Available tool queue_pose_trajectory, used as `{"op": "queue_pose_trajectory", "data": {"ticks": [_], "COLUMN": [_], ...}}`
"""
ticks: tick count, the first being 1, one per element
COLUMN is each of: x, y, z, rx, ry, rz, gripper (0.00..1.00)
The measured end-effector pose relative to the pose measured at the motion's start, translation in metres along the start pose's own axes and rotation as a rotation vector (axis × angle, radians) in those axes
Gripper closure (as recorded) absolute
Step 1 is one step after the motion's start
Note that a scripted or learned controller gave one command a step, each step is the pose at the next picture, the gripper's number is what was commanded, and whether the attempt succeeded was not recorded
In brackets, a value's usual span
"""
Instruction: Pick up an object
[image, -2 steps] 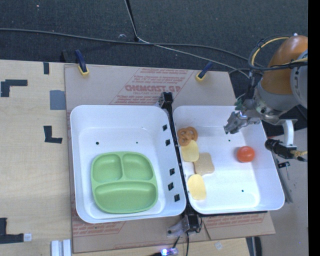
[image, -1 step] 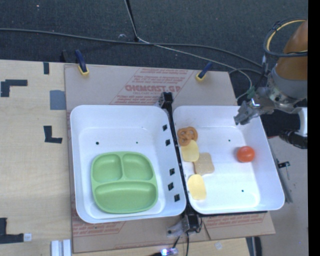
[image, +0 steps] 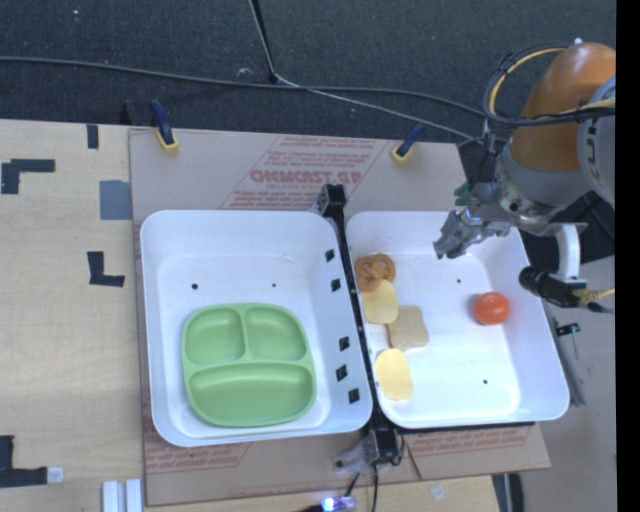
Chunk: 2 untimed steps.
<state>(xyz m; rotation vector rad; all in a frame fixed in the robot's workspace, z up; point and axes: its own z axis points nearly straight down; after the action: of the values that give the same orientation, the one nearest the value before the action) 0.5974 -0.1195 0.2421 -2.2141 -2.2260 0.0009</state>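
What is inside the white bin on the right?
The right bin holds a red tomato, a brown pretzel, two yellow pieces and a tan slice. The gripper hangs over its top edge, covering a bit of floor there.

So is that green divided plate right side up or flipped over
Right side up. The green divided plate lies flat in the left bin, and its three compartments open upward, with raised dividers between them visible from above.
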Motion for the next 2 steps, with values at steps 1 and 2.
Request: {"op": "queue_pose_trajectory", "data": {"ticks": [1,2], "x": [0.065,0.121], "y": [0.003,0.001], "z": [0.002,-0.003], "rx": [-0.001,-0.001], "ry": [0.0,0.001], "rz": [-0.002,-0.002], "gripper": [1.0,1.0]}}
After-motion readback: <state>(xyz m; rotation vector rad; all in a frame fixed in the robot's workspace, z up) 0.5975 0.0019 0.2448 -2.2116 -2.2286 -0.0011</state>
